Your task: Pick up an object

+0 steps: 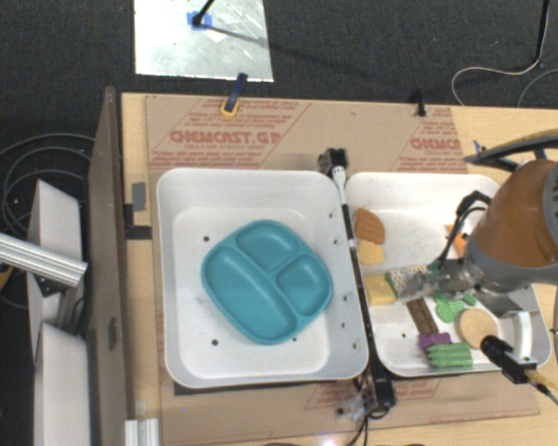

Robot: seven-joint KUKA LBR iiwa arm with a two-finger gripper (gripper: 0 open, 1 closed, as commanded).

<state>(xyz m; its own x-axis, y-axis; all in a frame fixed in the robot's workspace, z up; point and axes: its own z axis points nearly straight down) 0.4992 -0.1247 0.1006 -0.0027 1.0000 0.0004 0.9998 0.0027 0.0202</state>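
The bench (260, 128) spans the middle of the frame, faced with brown board bearing red print. Two white bins rest on it side by side.

The left bin (181, 277) sits at centre frame. In it lies a teal tray (266, 280) with three compartments, flat and turned at an angle to the bin walls.

The right bin (409, 193) sits at right of centre, its left wall touching the left bin's right wall.

The arm (525, 216) enters from the right edge, its orange band over the right bin's right half. The gripper (437, 282) is low over the middle of the right bin; whether it is wide or narrow cannot be told, and no item is seen held.

Candidate objects, all in the right bin:
- Brown oval piece (370, 224), upper left of the bin, near the left wall.
- Yellow-tan piece (371, 254), just below the brown oval.
- Pale yellow block (381, 291), against the left wall at mid height.
- Speckled grey-tan bar (406, 278), just right of the block, reaching toward the gripper.
- Dark brown stick (423, 317), slanted, below the bar.
- Cream disc (476, 324), lower right.
- Green ribbed item (452, 358) with a purple piece (434, 340) touching it, at the bottom wall.
- Light green item (456, 298), just beneath the gripper, partly hidden.
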